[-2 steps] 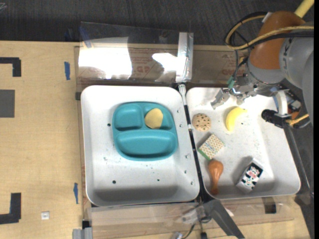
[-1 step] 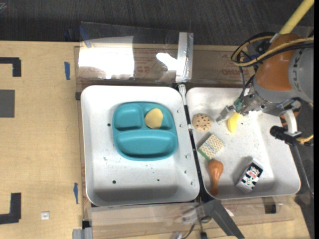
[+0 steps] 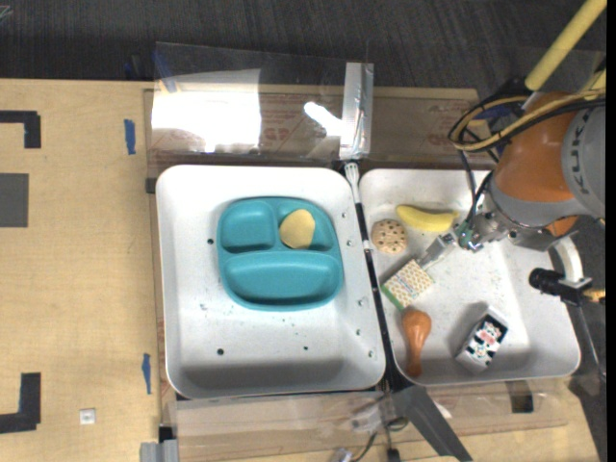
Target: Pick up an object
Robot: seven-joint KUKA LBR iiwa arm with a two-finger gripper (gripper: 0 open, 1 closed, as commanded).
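Likely target: the flat waffle-patterned cracker piece [image 3: 408, 282] in the right bin [image 3: 539, 359], up against the divider between the bins. The gripper [image 3: 435, 249] is just above and right of the cracker, fingertips close to or touching its upper corner; can't tell contact from this angle. Finger state is also unclear because the tips blur into one grey sliver, so I won't call it open or closed. Nothing visibly held.

Around the cracker:
- round cookie [image 3: 389, 236] just above-left of it
- banana [image 3: 425, 219] above it, near the gripper's wrist side
- orange pear-shaped toy [image 3: 416, 331] just below it, leaning on the bin's left wall
- black-and-white printed box [image 3: 484, 339] well to its lower right

Left of the cracker, across the divider: left bin [image 3: 192, 354] holding a teal divided plate [image 3: 279, 251], with a yellow lemon-like ball [image 3: 297, 228] in the plate's upper right compartment.

Risks:
- The cracker is thin and flat, so the fingers may skate over it or only pinch an edge.
- It sits tight to the wall, so one finger could jam on the rim.
- The cookie and banana are close enough to get nudged or grabbed instead.
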